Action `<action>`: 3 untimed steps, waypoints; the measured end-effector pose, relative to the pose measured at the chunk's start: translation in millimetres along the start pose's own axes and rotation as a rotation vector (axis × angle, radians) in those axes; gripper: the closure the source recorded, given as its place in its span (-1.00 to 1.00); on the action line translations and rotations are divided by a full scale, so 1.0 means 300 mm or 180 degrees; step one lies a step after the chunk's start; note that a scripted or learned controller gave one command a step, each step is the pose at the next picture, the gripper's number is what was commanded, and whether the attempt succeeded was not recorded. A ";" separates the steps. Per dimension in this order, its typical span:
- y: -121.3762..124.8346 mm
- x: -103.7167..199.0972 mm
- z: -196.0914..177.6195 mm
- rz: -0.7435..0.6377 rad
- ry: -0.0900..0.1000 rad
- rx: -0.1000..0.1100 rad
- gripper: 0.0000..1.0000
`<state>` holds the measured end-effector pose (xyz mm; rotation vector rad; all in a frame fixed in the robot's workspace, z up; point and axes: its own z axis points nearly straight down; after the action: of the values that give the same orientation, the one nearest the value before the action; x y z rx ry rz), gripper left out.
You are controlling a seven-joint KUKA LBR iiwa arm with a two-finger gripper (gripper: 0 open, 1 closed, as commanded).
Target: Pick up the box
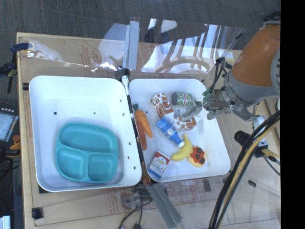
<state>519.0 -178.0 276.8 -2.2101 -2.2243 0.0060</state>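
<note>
Bench: a brown board top (71,61) is sitting under both bins, printed with faint red lettering, its far edge catching glare from clear plastic sheeting (190,46).
Floor: dark grey carpet (71,8) is showing beyond the bench's far edge.
Landmark: the right bin (217,142), white and shallow, is lying just beside the left bin (43,99), their rims touching along the middle.
Left bin: it is holding a teal divided plate (86,152) in its near half.
Box: the small box (158,164), blue and white with a red patch, is lying tilted at the near-left corner of the right bin, against the near rim.
Others in the right bin: a carrot (142,123) is lying along the left wall; a blue bottle (169,131) is sitting at the centre; a banana (182,149) and a red strawberry-like piece (197,156) are lying near the box, toward the near-right; a can (181,98) and a brown-and-white pack (161,104) are sitting toward the far side.
Arm: the grey arm with its orange band (255,61) is reaching over the right bin's right wall.
Gripper: the gripper (187,114) is hanging low over the middle of the right bin, well apart from the box; its fingers are looking slightly parted with nothing between them.
Surroundings: black cables (243,166) are looping past the right bin's right side.
</note>
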 end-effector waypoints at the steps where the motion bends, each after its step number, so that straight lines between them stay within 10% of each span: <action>1: 0.155 -0.107 0.321 -0.0183 -0.0003 0.0002 -1.00; 2: 0.460 -0.108 0.374 -0.0042 -0.0003 -0.0007 -1.00; 3: 0.254 -0.106 0.622 -0.0019 -0.0002 -0.0002 -1.00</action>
<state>594.1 -209.2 89.6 -2.2038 -2.2316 0.0059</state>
